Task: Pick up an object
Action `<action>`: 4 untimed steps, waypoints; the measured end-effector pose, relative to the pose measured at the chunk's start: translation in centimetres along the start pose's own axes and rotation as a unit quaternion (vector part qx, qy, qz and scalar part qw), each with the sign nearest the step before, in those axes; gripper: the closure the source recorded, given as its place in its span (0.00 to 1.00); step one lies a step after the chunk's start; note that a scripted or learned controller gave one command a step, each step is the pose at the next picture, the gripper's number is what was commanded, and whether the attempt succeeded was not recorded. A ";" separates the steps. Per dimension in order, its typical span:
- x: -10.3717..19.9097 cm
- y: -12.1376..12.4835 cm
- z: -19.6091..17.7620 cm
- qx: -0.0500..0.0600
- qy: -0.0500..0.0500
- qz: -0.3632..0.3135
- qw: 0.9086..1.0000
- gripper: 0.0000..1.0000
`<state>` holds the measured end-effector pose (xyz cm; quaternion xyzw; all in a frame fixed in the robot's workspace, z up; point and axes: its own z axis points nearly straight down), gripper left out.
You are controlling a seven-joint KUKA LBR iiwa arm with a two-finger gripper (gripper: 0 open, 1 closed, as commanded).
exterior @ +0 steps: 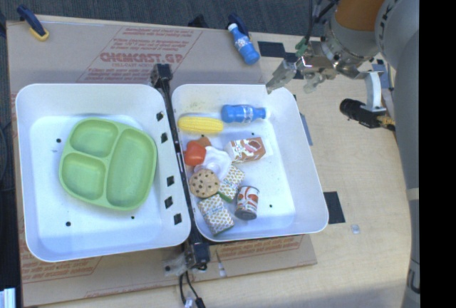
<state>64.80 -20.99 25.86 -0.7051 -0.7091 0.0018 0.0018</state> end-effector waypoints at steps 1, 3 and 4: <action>2.8 -1.4 16.7 0.000 0.000 -0.001 1.000 0.00; 2.8 -1.3 15.7 0.000 -0.001 -0.003 1.000 0.00; 2.8 -1.3 14.6 0.001 -0.002 -0.004 1.000 1.00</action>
